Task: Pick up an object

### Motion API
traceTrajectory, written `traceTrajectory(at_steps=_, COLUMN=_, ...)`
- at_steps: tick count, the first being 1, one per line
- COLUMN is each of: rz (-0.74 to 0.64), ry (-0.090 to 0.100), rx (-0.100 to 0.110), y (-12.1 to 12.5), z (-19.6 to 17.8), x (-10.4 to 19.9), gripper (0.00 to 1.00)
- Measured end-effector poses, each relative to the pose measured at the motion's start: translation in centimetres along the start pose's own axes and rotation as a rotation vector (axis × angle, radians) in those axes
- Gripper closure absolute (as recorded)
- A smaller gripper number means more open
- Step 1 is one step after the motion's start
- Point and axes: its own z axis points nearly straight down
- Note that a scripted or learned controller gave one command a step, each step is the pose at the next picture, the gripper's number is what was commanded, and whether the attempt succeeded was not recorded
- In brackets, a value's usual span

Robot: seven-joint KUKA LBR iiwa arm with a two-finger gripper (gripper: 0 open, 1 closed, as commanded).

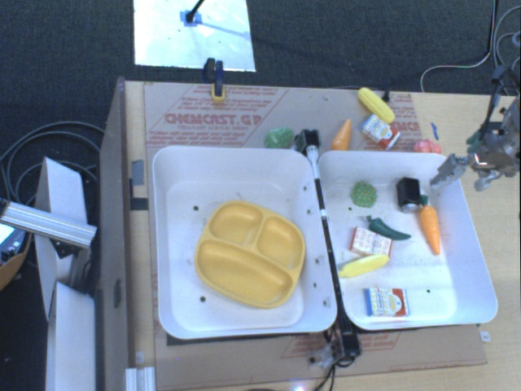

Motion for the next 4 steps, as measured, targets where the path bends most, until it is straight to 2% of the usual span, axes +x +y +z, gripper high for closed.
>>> traceTrajectory(at_steps=1, rz=-0.005, ry=0.000, rx=-0.001, y=7.5, z=9.3, x=0.4, gripper=0.00)
traceTrajectory(at_steps=2, rz=0.002, ry=0.000, rx=0.004, y=7.7, z=19.3, x=-1.9, gripper=0.00)
traceTrajectory(at_steps=3, rz=0.000, ry=-0.002, rx=-0.004, y=7.9, z=17.6, x=-1.9, gripper=1.00)
traceTrajectory(at_steps=4, rz=-0.009, ry=0.002, rx=-0.005, y=5.5, z=10.2, x=7.8, gripper=1.00)
